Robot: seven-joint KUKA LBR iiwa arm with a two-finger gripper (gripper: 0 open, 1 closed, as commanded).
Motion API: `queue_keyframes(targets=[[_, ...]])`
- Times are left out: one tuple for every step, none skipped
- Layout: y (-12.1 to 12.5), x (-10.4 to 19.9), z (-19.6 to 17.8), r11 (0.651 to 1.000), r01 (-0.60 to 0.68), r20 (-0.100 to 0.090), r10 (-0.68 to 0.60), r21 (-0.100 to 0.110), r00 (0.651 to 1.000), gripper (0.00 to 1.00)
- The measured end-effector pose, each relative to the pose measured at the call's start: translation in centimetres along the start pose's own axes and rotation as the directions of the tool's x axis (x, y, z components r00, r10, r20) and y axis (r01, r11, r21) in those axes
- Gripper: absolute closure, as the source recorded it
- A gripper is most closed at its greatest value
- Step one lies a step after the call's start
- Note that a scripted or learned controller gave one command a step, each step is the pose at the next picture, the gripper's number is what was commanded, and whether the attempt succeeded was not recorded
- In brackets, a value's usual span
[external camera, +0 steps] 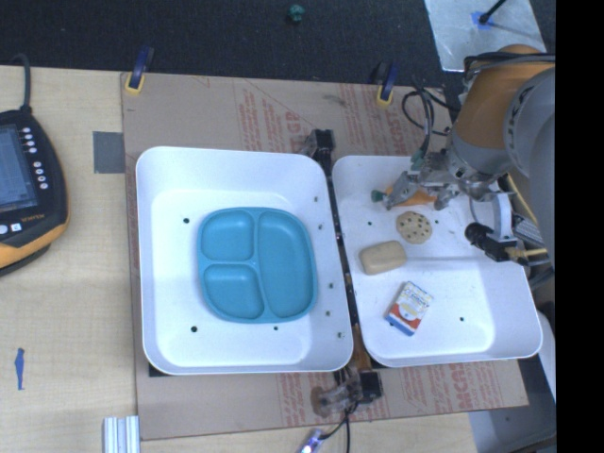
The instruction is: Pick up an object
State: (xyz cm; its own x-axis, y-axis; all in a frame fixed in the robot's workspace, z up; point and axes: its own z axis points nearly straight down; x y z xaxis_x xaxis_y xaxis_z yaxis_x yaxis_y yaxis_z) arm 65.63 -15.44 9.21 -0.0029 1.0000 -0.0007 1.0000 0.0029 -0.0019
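With the gripper (pixel 412 189) low at the right bin's (pixel 510 343) far edge, its opening impossible to tell, a closing could miss the cookie (pixel 413 226) just beside it or nudge it toward the tan bar (pixel 382 257).

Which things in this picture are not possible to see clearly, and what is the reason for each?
- Gripper, camera view: small and cluttered by cables; whether it holds anything cannot be told.
- Arm, camera view: cut off by the right edge.
- Small carton in the right bin: its print is too small to read.
- Handheld controller, camera view: cut off by the left edge.
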Motion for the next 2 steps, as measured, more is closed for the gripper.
queue_keyframes(targets=[[-0.04,0.84,0.03,1.0,0.001,-0.001,-0.001,0.003,1.0,0.0],[-0.06,1.79,0.04,1.0,0.002,-0.002,-0.002,0.005,1.0,0.0]])
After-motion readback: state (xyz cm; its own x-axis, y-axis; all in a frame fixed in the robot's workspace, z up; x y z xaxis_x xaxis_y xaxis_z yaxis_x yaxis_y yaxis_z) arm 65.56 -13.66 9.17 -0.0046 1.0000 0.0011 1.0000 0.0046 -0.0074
